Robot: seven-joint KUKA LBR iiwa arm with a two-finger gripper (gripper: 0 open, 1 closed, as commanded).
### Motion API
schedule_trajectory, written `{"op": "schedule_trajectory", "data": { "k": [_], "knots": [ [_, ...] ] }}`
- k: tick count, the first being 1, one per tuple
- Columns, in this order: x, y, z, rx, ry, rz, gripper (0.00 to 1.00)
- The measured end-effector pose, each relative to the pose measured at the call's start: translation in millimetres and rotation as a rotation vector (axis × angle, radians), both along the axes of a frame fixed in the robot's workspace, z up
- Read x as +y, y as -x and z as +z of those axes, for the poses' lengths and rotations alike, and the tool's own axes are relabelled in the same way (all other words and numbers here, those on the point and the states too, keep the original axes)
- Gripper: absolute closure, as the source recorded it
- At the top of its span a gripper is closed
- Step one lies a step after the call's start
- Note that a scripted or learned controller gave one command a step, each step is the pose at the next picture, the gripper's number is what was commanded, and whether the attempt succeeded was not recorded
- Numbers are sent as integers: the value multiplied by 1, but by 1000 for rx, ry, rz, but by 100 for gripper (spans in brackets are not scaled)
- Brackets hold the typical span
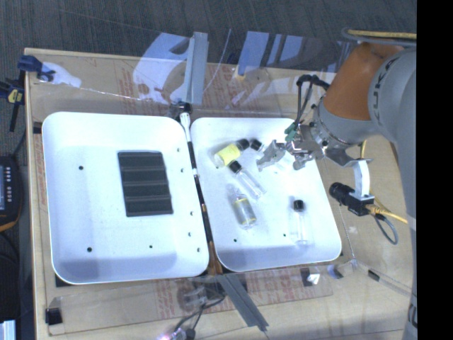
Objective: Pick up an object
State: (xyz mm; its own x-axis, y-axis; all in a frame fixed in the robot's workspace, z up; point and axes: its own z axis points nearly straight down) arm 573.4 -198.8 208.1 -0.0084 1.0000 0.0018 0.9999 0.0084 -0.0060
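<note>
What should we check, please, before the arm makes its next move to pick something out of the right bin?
1. Gripper is over the right bin: ok, it hangs above the upper part.
2. Something is between its fingers: cannot tell, the fingers are too small and blurred.
3. A target is near: ok, the yellow object and a clear vial lie just left of it.
4. Targets are apart from each other: not ok for those two, which touch or nearly touch; the clear vial with a black cap lies alone.
5. Left bin contents are out of the way: ok, the dark ribbed block sits there alone.
</note>
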Motion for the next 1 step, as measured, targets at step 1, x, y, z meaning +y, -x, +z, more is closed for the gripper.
{"op": "schedule_trajectory", "data": {
  "k": [1],
  "knots": [
    [4, 3, -110, -1, -1, 152, 0]
  ]
}}
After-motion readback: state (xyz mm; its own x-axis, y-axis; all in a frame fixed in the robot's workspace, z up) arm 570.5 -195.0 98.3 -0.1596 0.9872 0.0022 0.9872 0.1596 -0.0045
